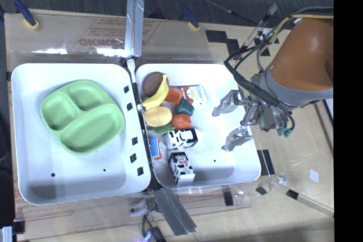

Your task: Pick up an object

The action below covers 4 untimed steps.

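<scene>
Plate (83,115) in left bin (22,139); food (164,107) in right bin (238,164).

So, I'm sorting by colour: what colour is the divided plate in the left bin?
Light green, seen clearly in the camera view: the divided plate sits in the left bin.

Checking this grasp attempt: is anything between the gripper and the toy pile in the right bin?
Nothing visible. The gripper, fingers spread, hangs over bare bin floor; the toy pile lies to its left.
</scene>
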### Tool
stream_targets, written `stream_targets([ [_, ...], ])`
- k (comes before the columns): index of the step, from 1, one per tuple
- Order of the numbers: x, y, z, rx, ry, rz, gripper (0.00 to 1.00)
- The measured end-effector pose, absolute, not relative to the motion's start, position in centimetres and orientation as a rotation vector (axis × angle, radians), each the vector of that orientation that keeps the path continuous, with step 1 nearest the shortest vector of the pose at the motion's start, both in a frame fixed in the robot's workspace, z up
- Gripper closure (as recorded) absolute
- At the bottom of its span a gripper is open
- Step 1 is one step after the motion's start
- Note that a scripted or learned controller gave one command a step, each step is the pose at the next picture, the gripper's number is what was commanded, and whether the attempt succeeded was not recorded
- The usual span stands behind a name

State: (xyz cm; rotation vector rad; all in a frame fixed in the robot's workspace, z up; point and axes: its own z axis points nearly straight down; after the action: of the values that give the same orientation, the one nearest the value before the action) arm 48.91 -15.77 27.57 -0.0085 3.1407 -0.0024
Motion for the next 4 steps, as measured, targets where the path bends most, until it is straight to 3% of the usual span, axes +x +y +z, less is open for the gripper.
stream_targets([
  [1, 56.4, -14.0, 15.4, -0.120, 3.152, 0.008, 0.00],
  [2, 54.6, -10.5, 10.7, -0.282, 3.124, -0.002, 0.00],
  [3, 53.7, -9.6, 9.3, 0.002, 3.138, 0.000, 0.00],
  [4, 53.9, -9.4, 10.4, -0.012, 3.134, 0.000, 1.00],
])
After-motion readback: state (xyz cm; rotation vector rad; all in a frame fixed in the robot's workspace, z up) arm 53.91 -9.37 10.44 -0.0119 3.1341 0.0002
